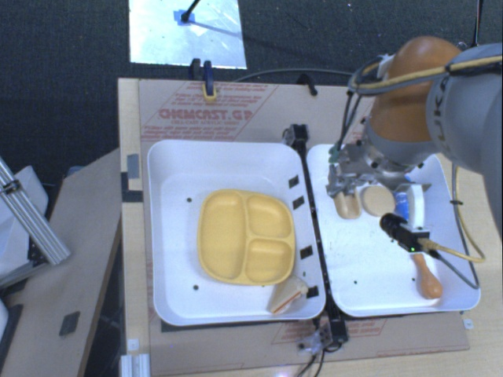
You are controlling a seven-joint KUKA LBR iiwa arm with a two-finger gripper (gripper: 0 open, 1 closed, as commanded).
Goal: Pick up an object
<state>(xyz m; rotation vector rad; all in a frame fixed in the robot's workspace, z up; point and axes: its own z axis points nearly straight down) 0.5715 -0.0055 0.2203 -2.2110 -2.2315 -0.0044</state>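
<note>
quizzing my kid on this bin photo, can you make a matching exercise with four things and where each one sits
Things:
1. yellow divided plate
2. sandwich wedge
3. wooden-handled tool
4. gripper

Places:
A. front corner of the left bin, next to the divider
B. right side of the right bin, handle toward the front
C. middle of the left bin
D. back of the right bin, above small tan pieces

Pairs: 1-C, 2-A, 3-B, 4-D

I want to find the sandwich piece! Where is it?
The sandwich piece lies in the left bin, at its near right corner, just below the yellow divided plate and touching its edge.
</note>
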